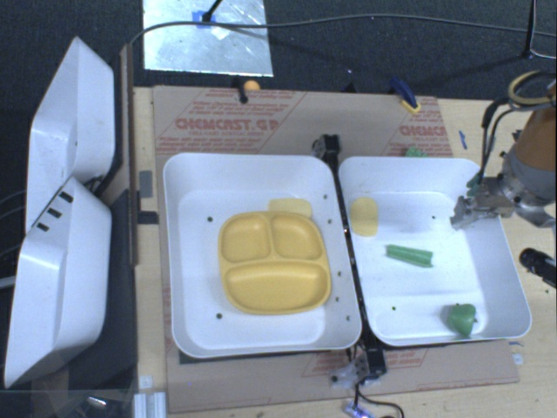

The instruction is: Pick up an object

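We see two shallow white plastic bins side by side on a cardboard-covered bench (261, 116), glossy, with rounded corners.

Left bin (187, 233): a yellow compartment tray (274, 262), smooth plastic, rounded rectangle, two small sections on its far side and one wide section on its near side. A pale yellow flat piece (290, 206) lies just beyond the tray's far edge, touching or nearly touching it; we can't tell which.

Right bin (496, 277): a pale yellow rounded block (364, 217) at the far-left corner, close to the dividing wall. A green stick-shaped piece (409, 255), elongated and slightly ribbed, lies mid-bin, running left to right. A green lumpy piece (462, 319), pepper-like, sits in the near-right corner. These three are well apart from each other.

The arm comes in from the right, with a grey metal wrist. The gripper (470, 209) is over the right bin's far-right area, near the right wall. Nothing is visible between its fingers. We can't tell if they are spread or closed; the tip is too small and dark to resolve. The green stick is the nearest object, to the gripper's left and nearer, not touching it.

Far side of the bench: a crinkled metallic sheet (207, 23) on dark carpet.
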{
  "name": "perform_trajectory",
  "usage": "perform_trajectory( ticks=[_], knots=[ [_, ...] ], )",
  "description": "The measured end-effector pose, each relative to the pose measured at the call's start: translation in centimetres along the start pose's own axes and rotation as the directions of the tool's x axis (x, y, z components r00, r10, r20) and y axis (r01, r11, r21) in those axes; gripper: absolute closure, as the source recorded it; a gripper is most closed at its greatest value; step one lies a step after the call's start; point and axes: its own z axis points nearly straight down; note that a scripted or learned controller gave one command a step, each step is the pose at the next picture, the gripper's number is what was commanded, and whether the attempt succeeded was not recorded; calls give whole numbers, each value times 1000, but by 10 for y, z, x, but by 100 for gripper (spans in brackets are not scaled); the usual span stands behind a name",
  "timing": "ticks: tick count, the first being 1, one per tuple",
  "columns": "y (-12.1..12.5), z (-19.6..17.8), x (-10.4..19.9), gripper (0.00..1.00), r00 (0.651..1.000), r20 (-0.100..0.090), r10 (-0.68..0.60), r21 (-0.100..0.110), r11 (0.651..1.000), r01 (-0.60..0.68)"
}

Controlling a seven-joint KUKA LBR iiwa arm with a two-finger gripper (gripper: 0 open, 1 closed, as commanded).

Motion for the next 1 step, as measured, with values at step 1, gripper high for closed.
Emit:
perform_trajectory(
  ticks=[1],
  knots=[
    [1, -46, 8, 100, 1000, 0, -1, 0, 1000, 1]
  ],
)
